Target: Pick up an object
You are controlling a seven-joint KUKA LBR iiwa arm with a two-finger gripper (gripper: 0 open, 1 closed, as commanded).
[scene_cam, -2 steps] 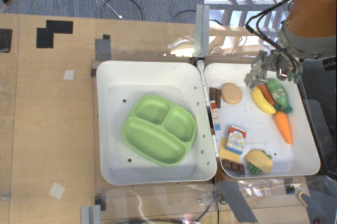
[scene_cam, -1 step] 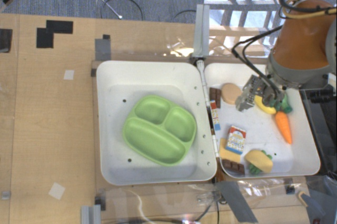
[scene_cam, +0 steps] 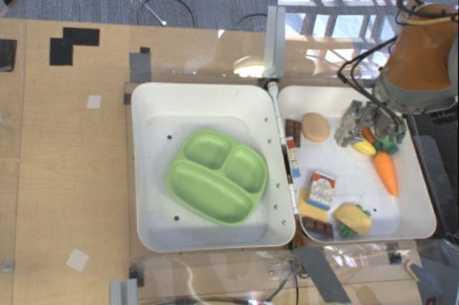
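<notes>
Two white bins are set side by side on the bench. In the left bin a green plate with three sections is laid flat. In the right bin many toy foods are kept. The gripper is lowered into the far part of this bin, near its right side. Whether it is open or closed cannot be told. A small yellow piece is seen just under it, and a carrot is laid just beside that. A round tan bun is placed to the left of the gripper, apart from it. A little box and a burger toy are found at the near end
</notes>
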